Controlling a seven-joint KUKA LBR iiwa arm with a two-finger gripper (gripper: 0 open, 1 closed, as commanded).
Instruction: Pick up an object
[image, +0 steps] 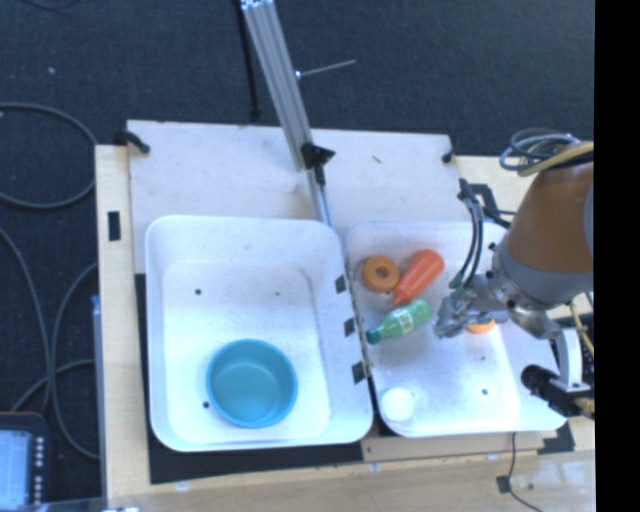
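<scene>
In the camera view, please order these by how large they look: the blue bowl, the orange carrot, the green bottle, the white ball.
Largest to smallest, as they look:
1. blue bowl
2. orange carrot and green bottle: they look about alike in length, so I do not rank them
3. white ball

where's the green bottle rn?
The green bottle lies on its side in the right bin, just below the orange carrot and the donut, left of the end effector.
</scene>
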